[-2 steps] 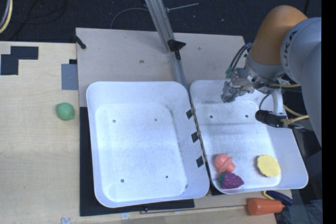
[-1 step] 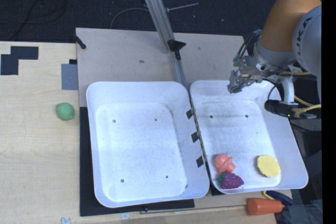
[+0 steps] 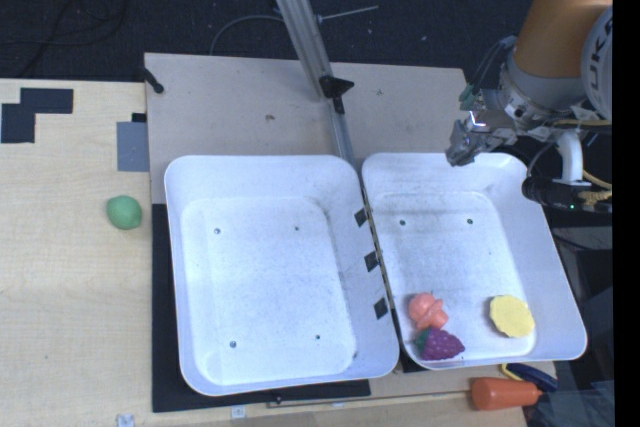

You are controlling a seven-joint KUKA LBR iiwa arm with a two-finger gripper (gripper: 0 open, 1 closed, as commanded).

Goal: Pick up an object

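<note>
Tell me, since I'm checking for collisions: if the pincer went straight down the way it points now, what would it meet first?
Probably the bare floor of the right bin near its far rim. The pincer hangs over that edge, well clear of the toys at the near end. Depth is hard to judge, so it might clip the rim.

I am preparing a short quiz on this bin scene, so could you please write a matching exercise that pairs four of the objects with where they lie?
Things:
1. green ball
2. yellow piece
3. purple grapes
4. orange carrot

Places:
A. right bin, near corner, beside the pink-orange toy
B. bench, left of both bins
C. bench, in front of the right bin
D. right bin, near its right wall

Pairs: 1-B, 2-D, 3-A, 4-C
</note>
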